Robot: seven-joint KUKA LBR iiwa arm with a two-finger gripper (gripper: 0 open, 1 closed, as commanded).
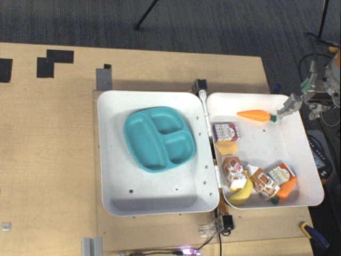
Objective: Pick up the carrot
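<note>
Camera view: looking down at a slant on a wooden bench [48, 143] with two shallow white bins side by side.
Left bin [117, 196]: holds a teal divided plate [159, 138], lying flat near the middle.
Right bin [298, 143]: holds a scatter of toy food.
Centre-left of right bin: a small dark-labelled packet [225, 130], a tan block [227, 148] just below it, then a snack carton [233, 168] and a yellow banana [241, 192].
Near corner of right bin: another carton [272, 178] touching a second, stubbier carrot [286, 188].
Carrot [253, 116]: orange, lying flat along the far wall of the right bin, green tip pointing right, well apart from the other items.
Gripper [290, 104]: at the far right, just beside the carrot's green tip, tilted toward it. Jaw state: cannot tell.
Step in hand: approach, by my reading; the carrot lies on the bin floor, not lifted.
Next move: likely shifting left over the carrot's body, lining the fingers across its narrow width, then descending.
</note>
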